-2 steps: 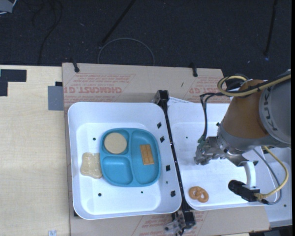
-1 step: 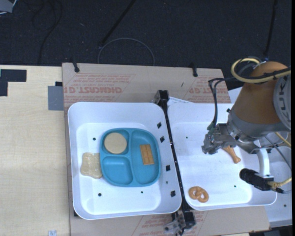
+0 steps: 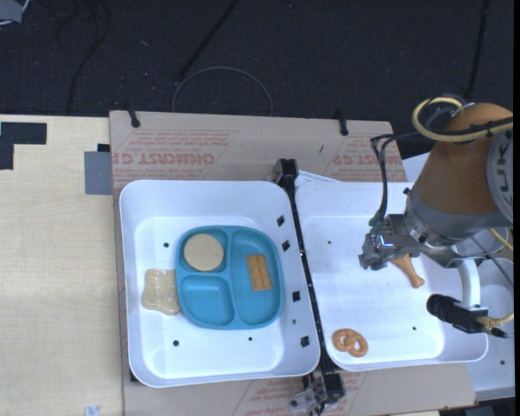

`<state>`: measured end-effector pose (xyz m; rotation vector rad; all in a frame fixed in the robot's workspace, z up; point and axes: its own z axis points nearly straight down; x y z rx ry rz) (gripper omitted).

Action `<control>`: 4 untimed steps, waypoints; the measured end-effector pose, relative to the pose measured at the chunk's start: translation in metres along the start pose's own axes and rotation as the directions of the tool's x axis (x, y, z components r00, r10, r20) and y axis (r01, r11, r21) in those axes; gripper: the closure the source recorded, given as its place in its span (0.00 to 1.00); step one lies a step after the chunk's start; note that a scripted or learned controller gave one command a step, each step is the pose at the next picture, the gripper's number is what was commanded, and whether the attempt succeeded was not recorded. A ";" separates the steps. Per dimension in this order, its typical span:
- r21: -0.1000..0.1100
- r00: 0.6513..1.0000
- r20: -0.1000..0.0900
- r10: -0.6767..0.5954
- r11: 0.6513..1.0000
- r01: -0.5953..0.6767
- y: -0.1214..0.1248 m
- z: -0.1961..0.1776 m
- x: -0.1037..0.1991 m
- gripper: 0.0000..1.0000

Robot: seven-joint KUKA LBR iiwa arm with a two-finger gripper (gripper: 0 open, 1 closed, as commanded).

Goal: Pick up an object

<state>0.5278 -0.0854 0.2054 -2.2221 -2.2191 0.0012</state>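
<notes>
My gripper hangs low over the middle of the right bin, under the grey and orange arm. An orange stick-shaped piece lies just to the right of the gripper, its upper end hidden under the wrist. A small brown pretzel rests near the front wall of the same bin, well apart from the gripper.
The left bin holds a blue divided tray with a round tan biscuit and an orange rectangular cracker in its compartments. A pale yellow lump lies against the tray's left side. A black divider separates the bins.
</notes>
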 end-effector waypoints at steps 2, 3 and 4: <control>0.000 1.000 -0.002 -0.006 1.000 0.006 0.026 -0.007 0.099 1.00; 0.002 1.000 -0.002 -0.005 1.000 0.005 0.042 0.000 0.149 1.00; 0.000 1.000 0.000 -0.004 1.000 0.004 0.060 -0.012 0.194 1.00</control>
